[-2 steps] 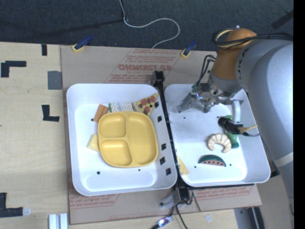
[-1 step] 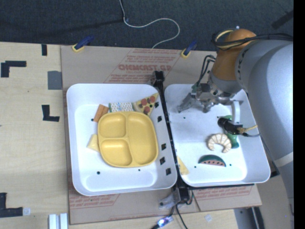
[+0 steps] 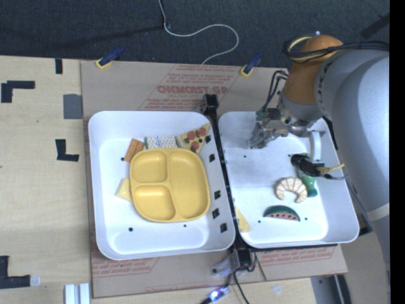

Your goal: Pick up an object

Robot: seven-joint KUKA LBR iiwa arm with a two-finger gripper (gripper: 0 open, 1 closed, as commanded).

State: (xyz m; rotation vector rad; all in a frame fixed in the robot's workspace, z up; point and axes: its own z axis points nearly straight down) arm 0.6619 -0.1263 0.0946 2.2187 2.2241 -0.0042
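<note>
Jaws in right bin (image 3: pixel 250 189); croissant (image 3: pixel 292 189) apart, nearer front

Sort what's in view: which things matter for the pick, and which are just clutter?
Likely in play: gripper, low over the right bin; croissant and watermelon slice lying in that bin, nearest candidates.
Likely idle: yellow divided plate and pizza slice in the left bin; white cable beyond the bench.

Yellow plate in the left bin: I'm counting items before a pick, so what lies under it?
Poking out from under the yellow plate: an orange-brown piece, a speckled piece, a pizza slice and a pale yellow wedge. Their covered parts, and anything wholly beneath, are hidden.
</note>
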